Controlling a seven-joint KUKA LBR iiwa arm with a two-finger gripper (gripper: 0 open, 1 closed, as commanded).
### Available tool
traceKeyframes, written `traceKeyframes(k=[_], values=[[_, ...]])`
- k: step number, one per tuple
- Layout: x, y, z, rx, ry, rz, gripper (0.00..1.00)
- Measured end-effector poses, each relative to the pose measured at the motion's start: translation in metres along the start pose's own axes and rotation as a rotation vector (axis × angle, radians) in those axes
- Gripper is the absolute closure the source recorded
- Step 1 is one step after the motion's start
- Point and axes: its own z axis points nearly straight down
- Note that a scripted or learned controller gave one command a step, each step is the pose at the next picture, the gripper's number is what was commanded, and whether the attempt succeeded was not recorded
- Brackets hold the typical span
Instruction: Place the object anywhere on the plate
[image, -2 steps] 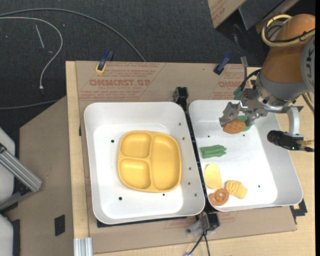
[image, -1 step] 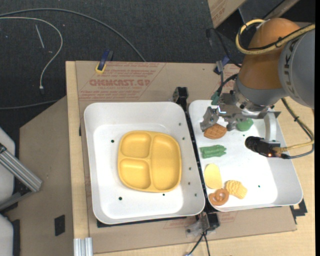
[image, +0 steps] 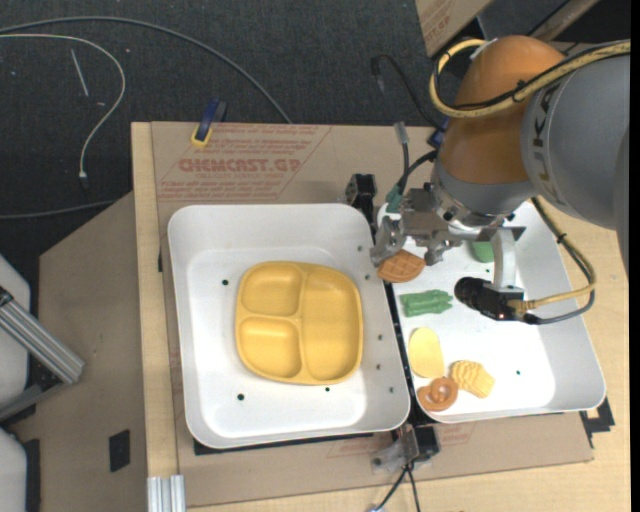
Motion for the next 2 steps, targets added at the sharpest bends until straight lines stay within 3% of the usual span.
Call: traceKeyframes(k=[1, 2], values=[[0.055, 0.001, 0.016, 0.002, 0.001, -0.005, 1.00], [0.110, -0.004, 0.005, -0.003, 0.001, -0.006, 1.00]])
